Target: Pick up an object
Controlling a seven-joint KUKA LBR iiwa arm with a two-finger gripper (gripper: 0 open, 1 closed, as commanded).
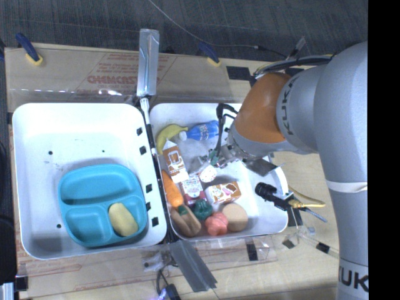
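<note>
The right bin holds a crowded pile. A yellow banana and a blue-capped bottle lie at its far side. Small snack cartons sit in the middle. An orange carrot, a hot dog, a green item, a pink peach and a tan bun lie along the near side. My gripper is low in this bin, over the middle of the pile, just right of the cartons and below the bottle.
The left bin holds a blue divided tray with a yellow potato-like item in its near right compartment. A metal divider bar stands between the bins at the back. The arm's body covers the right bin's far right corner.
</note>
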